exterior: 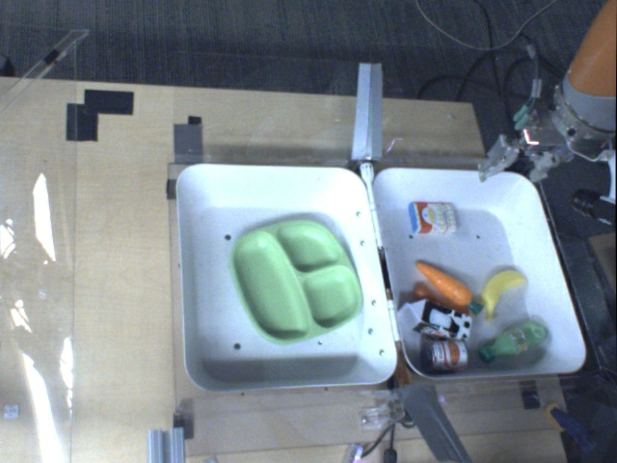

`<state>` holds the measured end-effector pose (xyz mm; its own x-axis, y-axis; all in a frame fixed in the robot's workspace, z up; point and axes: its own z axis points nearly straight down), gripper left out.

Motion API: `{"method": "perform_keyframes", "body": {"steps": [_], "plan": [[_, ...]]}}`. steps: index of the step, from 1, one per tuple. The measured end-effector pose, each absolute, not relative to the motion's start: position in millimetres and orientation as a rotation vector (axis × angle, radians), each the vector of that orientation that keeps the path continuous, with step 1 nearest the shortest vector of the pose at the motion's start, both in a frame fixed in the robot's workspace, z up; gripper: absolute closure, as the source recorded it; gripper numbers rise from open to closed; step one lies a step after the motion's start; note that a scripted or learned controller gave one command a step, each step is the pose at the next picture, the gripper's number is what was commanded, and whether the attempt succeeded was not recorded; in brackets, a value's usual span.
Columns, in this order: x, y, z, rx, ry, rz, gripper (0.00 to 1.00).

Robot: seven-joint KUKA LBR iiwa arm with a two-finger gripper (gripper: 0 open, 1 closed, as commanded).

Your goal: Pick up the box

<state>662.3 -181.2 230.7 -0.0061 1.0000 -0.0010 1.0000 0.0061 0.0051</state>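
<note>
1. Gripper [516, 154] hangs at the top right corner of the right bin [554, 258], just over its rim. I cannot tell how its fingers stand, as they are small and blurry. Nothing shows between them.

2. Behind the gripper, up and to the right, is the grey wrist with the orange band [593, 46] of the arm.

3. Box [431, 218] is the thing closest to the gripper. It lies down and to the left of it, inside the right bin near the top. It is small, white and blue with an orange picture on it. It sits alone, apart from the gripper and from the other things.

4. Farther down from the gripper lies a carrot [443, 284], tilted. Just to its right is a yellow banana [501, 288].

5. Below the carrot is a small black and white carton [445, 320]. Touching it from below is a can [447, 355] lying on its side.

6. Right of the can lies a green bottle [512, 342], near the bottom right corner of the bin, well below the gripper.

7. Far to the left of the gripper is the left bin [207, 258]. It touches the right bin along a grey metal bar [366, 114]. A green tray [295, 280] with three parts lies in the middle of it.

8. Both bins sit on a light wooden bench [96, 258]. Black cables [482, 17] lie on the dark floor above the gripper.
</note>
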Motion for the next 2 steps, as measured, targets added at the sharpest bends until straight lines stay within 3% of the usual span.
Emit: {"method": "perform_keyframes", "body": {"steps": [1, 2], "plan": [[670.2, -154, 122, 2.368, 2.060, 0.004, 0.00], [675.2, -122, 98, 2.302, 2.110, 0.019, 0.00]]}}
